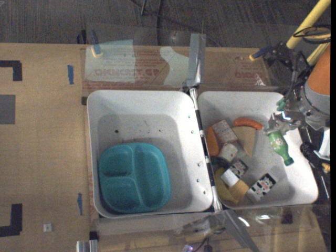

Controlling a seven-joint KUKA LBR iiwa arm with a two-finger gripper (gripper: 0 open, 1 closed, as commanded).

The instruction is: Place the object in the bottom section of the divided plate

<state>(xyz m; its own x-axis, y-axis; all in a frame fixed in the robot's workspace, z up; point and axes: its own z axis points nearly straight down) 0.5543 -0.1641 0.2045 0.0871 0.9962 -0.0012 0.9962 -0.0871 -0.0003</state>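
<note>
Since the divided plate lies across the shared wall from the tool, the coming move turns on that crossing.

Tool: the tool (279,124) hangs over the right bin (307,190), close to its far right wall, with the green bottle's top right under it.
Tool state: cannot tell whether it is apart, together or clamped; the bottle's neck meets it, but no grip shows.
Task's thing: judged to be the green bottle (280,147), in the right bin, well apart from the divided plate.
Long axis: the bottle's neck points up toward the tool, its base slants down and away from the plate.
Divided plate: teal divided plate (134,177), in the left bin (100,109), against that bin's near left corner.
Direction: the plate lies left of the tool and nearer the camera, past the wall between the bins.
Bottom section: judged to be the plate's large compartment nearest the camera.
Counts: one arm, one tool, two bins, one plate with three compartments, one green bottle, one orange sausage-like piece (248,123).
Other clutter: several small boxes and food-like pieces between bottle and plate, too jumbled to count.
</note>
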